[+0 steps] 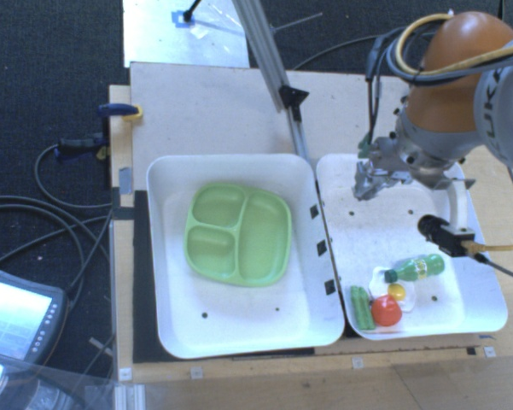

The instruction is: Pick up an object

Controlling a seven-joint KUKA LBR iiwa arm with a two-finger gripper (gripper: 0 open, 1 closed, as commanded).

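Note:
My gripper hangs over the far left part of the right bin, and nothing shows between its fingers. The objects lie well below it near the bin's front edge: a green bottle lying on its side, a red tomato, a green cucumber-like piece and a white fried egg with a yellow yolk. They sit close together, touching or nearly touching.
The left bin holds a light green divided plate. A metal pole slants down to the bins' shared far edge. Cables and a clamp lie left of the bench, and a teach pendant sits at the lower left.

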